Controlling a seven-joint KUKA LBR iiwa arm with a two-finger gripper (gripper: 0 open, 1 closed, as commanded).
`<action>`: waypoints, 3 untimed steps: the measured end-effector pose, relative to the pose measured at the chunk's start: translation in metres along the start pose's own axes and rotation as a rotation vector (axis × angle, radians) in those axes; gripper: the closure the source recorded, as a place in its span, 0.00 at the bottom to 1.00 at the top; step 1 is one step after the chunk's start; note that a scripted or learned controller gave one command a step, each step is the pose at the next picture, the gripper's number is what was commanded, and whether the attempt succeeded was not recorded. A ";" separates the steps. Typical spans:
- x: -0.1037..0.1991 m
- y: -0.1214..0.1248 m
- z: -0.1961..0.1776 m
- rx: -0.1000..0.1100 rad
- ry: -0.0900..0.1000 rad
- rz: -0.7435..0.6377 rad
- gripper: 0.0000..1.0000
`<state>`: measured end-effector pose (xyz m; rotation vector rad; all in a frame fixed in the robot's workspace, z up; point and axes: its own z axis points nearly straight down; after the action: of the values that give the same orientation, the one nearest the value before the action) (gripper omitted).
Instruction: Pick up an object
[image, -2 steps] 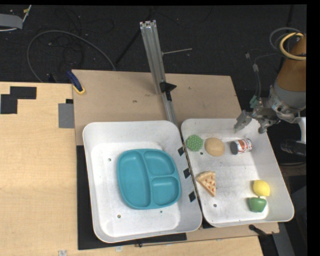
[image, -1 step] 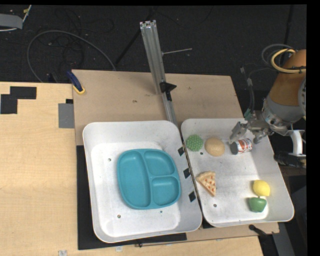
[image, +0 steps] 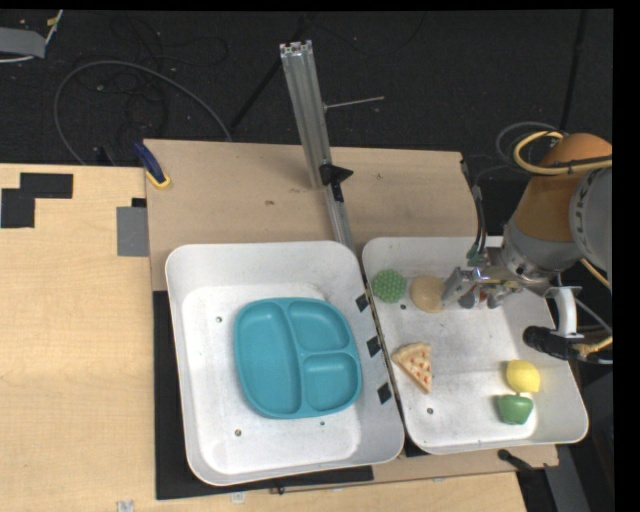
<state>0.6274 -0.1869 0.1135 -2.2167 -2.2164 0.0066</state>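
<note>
Over the right shallow white bin (image: 560, 425), the tool (image: 470, 291) sits low by the far rim, just beside a round tan cookie-like piece (image: 427, 294); whether it is clenched or released cannot be told. A bumpy green ball (image: 389, 287), a pizza-slice toy (image: 414, 365), a yellow lemon (image: 522, 376) and a green pepper (image: 514, 408) lie apart in that bin. A teal divided plastic plate (image: 296, 356) rests in the left bin (image: 200, 290).

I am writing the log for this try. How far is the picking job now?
Done: the gripper is low in the right bin, beside the tan round piece. In hand: nothing visibly held. Left: grasping and lifting; the pizza slice and lemon lie untouched.
</note>
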 end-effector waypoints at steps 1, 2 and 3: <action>-0.001 0.001 0.014 -0.007 -0.002 -0.001 0.00; -0.001 0.000 0.005 -0.005 -0.002 -0.001 1.00; 0.001 0.003 -0.058 -0.012 -0.003 -0.001 1.00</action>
<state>0.6306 -0.1857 0.1716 -2.2230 -2.2257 -0.0036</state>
